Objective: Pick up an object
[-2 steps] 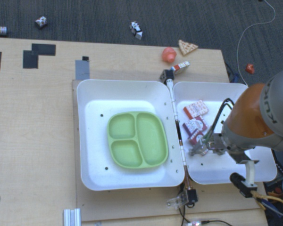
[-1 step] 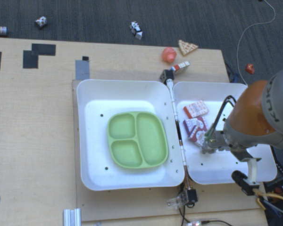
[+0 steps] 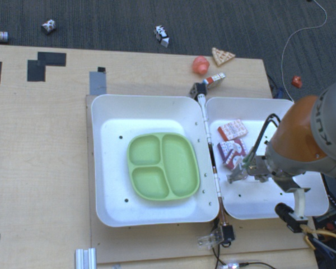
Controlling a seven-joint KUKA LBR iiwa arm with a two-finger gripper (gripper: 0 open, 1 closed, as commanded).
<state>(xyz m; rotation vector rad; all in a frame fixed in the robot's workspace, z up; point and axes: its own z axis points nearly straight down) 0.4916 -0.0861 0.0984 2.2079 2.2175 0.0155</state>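
Here, what you have in view:
Gripper [image 3: 239, 174]: low in the right bin [image 3: 257, 206]; you cannot tell its state.
Red-and-white packets [image 3: 233, 140]: just above the gripper, apart from it.
Green tray [image 3: 163, 166]: left of the gripper, in the left bin [image 3: 109, 167].

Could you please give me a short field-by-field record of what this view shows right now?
left bin: holds a green divided plate
right bin: holds two red-and-white packets
arm: over the right bin, reaching in from the right
gripper: low, beside the lower packet; grasp unclear
bench top beyond bins: red ball, pizza-slice toy
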